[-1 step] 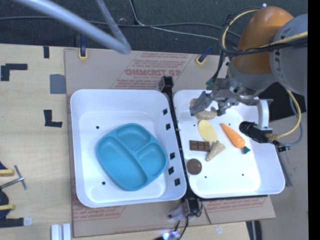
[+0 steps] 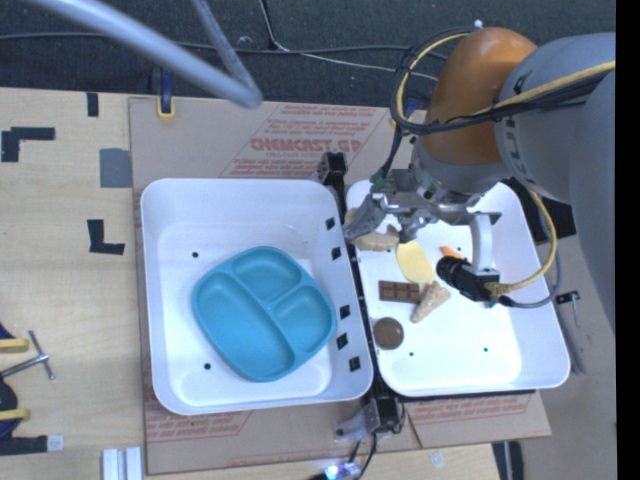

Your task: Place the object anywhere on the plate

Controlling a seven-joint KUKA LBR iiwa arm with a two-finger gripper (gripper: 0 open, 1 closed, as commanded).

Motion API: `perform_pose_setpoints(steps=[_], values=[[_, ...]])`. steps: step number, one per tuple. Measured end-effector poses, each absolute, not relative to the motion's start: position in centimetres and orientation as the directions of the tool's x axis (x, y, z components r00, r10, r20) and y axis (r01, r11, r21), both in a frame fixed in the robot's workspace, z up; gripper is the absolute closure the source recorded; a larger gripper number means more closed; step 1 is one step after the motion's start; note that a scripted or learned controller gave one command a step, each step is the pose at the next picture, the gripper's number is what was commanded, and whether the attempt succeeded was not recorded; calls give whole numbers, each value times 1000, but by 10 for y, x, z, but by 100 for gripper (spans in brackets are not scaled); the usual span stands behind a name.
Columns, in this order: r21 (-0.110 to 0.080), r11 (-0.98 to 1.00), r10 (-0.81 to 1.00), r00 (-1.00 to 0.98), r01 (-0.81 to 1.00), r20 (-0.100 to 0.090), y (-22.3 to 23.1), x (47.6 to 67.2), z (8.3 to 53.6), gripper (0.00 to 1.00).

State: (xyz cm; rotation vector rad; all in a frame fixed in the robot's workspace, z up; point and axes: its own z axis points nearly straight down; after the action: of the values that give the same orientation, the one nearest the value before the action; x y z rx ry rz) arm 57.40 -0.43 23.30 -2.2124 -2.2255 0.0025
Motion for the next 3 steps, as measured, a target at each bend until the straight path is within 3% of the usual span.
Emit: perform_pose_setpoints(steps=[3], values=[[-2,8,1000,-8,1000,2,142,526,237,100]])
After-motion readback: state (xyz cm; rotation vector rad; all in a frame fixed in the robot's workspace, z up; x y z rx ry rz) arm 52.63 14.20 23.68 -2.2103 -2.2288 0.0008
